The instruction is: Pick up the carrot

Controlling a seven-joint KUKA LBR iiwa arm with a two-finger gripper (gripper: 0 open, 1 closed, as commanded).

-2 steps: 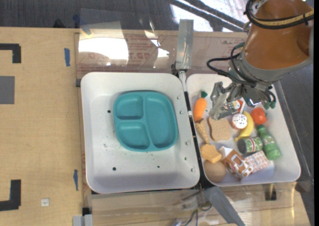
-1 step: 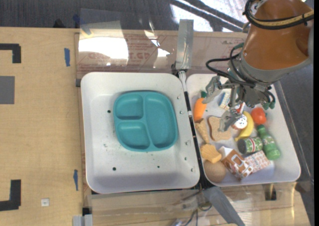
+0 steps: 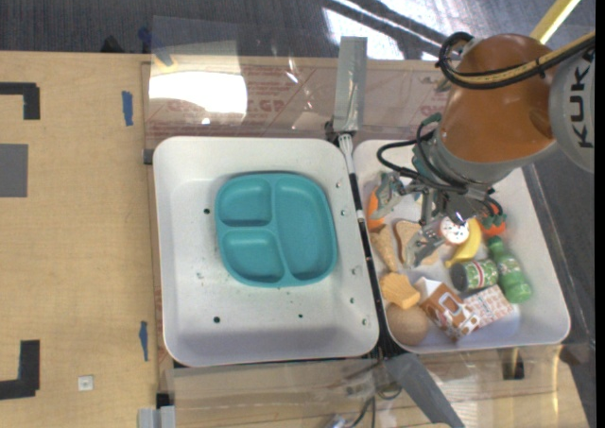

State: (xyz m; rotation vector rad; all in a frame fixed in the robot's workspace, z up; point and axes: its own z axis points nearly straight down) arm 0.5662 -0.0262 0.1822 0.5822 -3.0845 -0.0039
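Nearest the camera rises the arm's orange band [image 3: 496,100], a broad dome that hides much of the right bin's far end. Largest of what lies below is the bench [image 3: 71,228], pale wood with black corner marks and strips of blue tape. On it sit two shallow white bins, side by side and touching along a central seam. Within the left bin [image 3: 180,313] rests a teal divided plate [image 3: 276,228] with three compartments, and little else. Toy food crowds the right bin [image 3: 548,313]: a printed carton [image 3: 487,308] near the front, a round tan potato-like piece [image 3: 408,324] at the front left corner, a slice of bread [image 3: 408,239], a green bottle [image 3: 510,277], a dark green can [image 3: 475,274], a yellow banana-like piece [image 3: 466,245], and a small yellow wedge, perhaps cheese [image 3: 401,291].

Beneath the orange band hangs the pincer [image 3: 435,235], its dark fingers pointing down among the food at the bin's middle. How far apart they stand I cannot tell; cables and clutter mask the tips, and nothing is plainly seen between them.

Smallest in view is the carrot [image 3: 375,212], an orange sliver lying against the right bin's left wall, just beyond the bread. Its long axis seems to run roughly along that wall, toward the far end. From the pincer it lies to the view's left and slightly farther back, near but apart. My judgement: the pincer must shift toward the wall and straddle the carrot across its width, and the closeness of the wall could spoil the grip.
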